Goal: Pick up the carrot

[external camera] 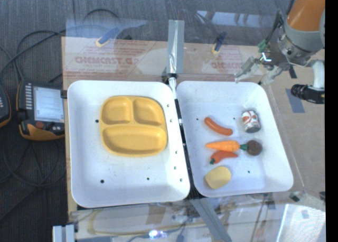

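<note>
The left bin [79, 183] is holding 1 yellow tray [133, 125]. The right bin [274, 169] is holding the carrot [223, 145], lying mid-bin between a sausage [218, 126] and a red pepper [223, 156], beside a can [250, 121], a brown ball [254, 148] and a potato [217, 177]. The gripper [255, 73] is hovering above the bin's far rim, fingers spread, gripping nothing.

One fixed camera, mounted above the table [79, 56], looking down at a slant. I get both bins whole: left bin [84, 183] and right bin [274, 177] side by side, mid-frame. Far enough back to catch floor at top and left. Arm [306, 14] enters top right.
</note>
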### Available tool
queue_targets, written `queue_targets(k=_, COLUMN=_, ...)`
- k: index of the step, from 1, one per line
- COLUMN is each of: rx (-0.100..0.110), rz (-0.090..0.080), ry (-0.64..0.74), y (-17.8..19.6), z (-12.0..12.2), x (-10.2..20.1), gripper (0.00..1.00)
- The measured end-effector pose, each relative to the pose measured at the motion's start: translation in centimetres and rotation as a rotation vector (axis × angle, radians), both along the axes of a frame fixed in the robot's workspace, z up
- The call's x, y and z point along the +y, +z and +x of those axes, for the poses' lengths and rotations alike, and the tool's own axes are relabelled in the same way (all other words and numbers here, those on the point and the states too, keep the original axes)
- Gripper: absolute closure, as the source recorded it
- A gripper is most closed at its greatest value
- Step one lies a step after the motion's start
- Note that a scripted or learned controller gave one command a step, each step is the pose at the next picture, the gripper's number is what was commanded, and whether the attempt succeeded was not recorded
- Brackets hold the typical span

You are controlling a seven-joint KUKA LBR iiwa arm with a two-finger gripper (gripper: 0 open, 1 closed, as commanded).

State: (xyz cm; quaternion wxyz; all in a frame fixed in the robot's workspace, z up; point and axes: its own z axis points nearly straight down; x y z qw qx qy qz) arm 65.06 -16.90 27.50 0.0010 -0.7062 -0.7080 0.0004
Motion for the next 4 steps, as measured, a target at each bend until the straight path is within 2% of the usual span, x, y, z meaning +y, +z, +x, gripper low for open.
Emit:
queue_targets(k=1, rx=0.003, rz=0.001, ry=-0.153, y=-16.0, z=-10.2, x=0.7, gripper=0.00)
queue_targets(k=2, rx=-0.018, rz=-0.009, ry=0.182, y=-18.4, z=-12.5, x=2.7, gripper=0.00)
queue_targets(k=3, rx=-0.023, rz=-0.006, ry=0.182, y=-17.3, z=-12.3, x=2.9, gripper=1.00)
queue_targets(k=4, rx=-0.002, rz=0.001, ry=0.504, y=-9.2, z=-14.3, x=10.0, gripper=1.00)
